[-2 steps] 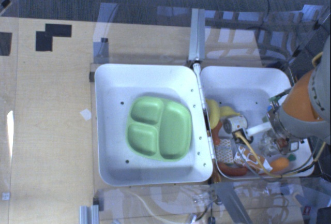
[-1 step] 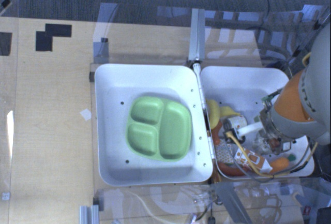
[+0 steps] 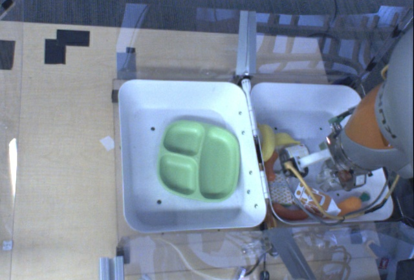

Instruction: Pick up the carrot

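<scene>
Camera view: end effector [image 3: 339,176] low in right bin [image 3: 304,101], beside carrot [image 3: 352,204].

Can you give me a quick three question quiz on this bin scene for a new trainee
1. True or false: the green divided plate lies in the left bin.
2. Which bin is the arm reaching into? A) the left bin B) the right bin C) neither
3. Fill in the gap: the carrot lies near the right bin's ____ edge, the side closest to the camera.

Key
1. True. The plate sits in the middle of the left bin.
2. B. The arm comes in from the right, over the clutter beside the yellow item.
3. Front. The carrot rests by the front rim, towards the right corner.
</scene>
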